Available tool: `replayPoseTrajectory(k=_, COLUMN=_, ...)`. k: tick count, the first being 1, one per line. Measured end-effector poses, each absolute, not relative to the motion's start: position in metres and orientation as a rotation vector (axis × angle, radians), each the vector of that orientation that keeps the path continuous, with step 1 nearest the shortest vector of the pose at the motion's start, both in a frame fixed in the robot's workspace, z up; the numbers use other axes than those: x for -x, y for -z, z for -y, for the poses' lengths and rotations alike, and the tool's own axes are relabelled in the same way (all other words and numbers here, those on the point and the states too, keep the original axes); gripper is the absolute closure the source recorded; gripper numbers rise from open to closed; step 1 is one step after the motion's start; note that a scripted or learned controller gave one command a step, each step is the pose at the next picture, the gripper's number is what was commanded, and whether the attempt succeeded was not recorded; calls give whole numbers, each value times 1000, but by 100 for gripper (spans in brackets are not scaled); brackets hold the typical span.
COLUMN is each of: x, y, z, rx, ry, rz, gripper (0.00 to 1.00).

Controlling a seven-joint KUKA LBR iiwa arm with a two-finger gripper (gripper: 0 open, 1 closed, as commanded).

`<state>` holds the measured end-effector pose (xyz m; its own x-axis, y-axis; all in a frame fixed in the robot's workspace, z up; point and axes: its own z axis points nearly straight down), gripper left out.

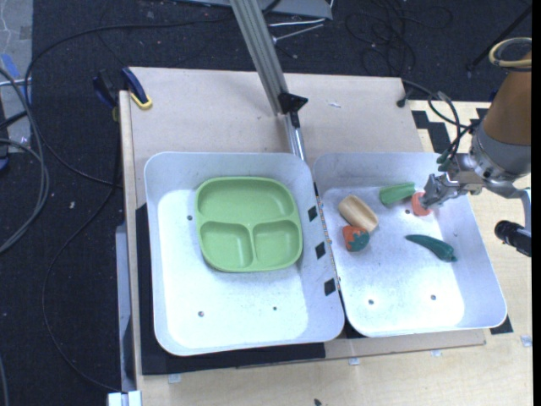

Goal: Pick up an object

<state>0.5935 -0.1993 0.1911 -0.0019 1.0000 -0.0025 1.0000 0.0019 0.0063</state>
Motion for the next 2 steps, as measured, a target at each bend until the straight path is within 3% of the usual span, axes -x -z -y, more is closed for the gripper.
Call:
replayPoseTrajectory(k=1, x=-595, y=-211, z=199, rx=-2216, ry=-3, rz=-2221, gripper=100)
replayPoseTrajectory(k=2, x=-583, y=-204, z=143, rx=-2216, ry=-1, rz=-2231, gripper=100)
